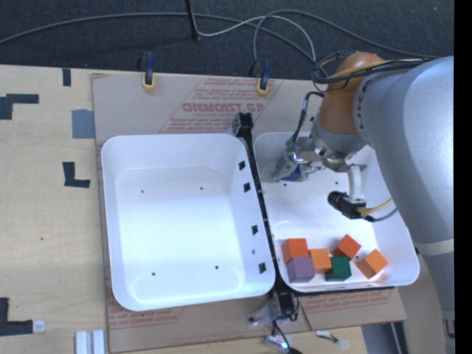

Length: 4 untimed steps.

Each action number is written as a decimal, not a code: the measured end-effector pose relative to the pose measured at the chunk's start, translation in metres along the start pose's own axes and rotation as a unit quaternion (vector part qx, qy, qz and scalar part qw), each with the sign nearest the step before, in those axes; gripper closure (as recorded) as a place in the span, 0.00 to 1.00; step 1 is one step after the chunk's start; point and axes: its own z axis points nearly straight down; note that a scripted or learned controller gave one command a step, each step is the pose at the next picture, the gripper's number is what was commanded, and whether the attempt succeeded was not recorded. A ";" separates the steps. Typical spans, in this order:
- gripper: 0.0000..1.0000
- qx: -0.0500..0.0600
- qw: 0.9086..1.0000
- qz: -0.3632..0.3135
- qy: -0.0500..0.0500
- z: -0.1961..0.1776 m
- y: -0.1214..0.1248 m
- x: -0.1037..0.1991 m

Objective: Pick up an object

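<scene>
Reaching down into the upper part of the right bin [383, 198], the end effector [295, 165] sits close to that bin's left wall, with a small blue object [293, 172] right at its tip. Whether the blue object is actually held cannot be told, nor how the end effector stands, since it is too small and blurred. Above it the orange band [341, 109] leads to the grey arm [413, 139], which enters from the right.

Along the near edge of the same bin lie six blocks, well apart from the end effector: four orange blocks [296, 248], one purple block [300, 268] and one green block [338, 268]. They are clustered, several touching.

The left bin [118, 190] lies just beside the right one, the two meeting along a black divider [254, 198].

Both bins rest on a cardboard sheet [184, 102] on the bench [44, 198]. Red printing on the cardboard reads roughly "CHEMCAST", with smaller lines unreadable. Two clamps [149, 74] with yellow tips grip the sheet's far edge.
</scene>
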 end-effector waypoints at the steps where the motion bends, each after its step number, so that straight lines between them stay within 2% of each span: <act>1: 1.00 -0.006 1.000 0.002 -0.001 -0.194 -0.001 0.015; 2: 0.00 0.001 1.000 0.003 -0.001 -0.186 -0.003 0.015; 3: 0.00 0.006 1.000 0.004 0.000 -0.064 -0.026 -0.022; 4: 0.00 0.002 1.000 0.003 0.000 0.002 -0.050 0.003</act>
